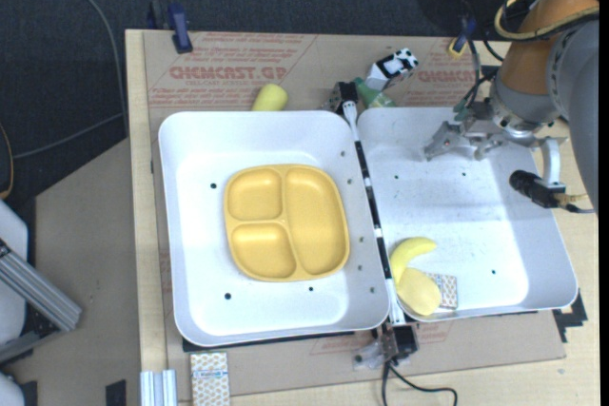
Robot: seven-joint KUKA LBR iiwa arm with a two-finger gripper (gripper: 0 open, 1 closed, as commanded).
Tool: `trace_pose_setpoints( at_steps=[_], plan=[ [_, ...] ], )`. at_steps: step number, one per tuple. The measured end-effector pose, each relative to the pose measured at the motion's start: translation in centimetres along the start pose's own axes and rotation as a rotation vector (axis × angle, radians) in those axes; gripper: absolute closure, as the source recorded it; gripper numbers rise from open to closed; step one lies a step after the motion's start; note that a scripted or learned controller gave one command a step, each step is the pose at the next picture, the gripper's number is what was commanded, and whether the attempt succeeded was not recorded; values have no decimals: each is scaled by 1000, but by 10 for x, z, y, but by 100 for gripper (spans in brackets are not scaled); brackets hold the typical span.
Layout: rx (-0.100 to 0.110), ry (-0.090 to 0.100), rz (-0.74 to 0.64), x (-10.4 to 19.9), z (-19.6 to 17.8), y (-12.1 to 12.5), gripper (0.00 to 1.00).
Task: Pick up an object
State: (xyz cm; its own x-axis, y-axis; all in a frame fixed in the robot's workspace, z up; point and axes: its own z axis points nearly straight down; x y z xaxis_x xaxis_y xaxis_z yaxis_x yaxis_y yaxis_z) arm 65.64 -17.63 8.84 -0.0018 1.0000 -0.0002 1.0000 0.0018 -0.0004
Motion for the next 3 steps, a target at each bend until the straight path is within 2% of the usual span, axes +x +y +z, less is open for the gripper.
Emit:
trace_pose_setpoints(
  at_steps=[1, 2, 3],
  plan=[
    [0, 1, 2, 60, 4, -71, 0],
    [2, 1, 2, 75, 4, -130, 0],
    [-2, -1, 1, -1, -6, -20, 0]
  ],
)
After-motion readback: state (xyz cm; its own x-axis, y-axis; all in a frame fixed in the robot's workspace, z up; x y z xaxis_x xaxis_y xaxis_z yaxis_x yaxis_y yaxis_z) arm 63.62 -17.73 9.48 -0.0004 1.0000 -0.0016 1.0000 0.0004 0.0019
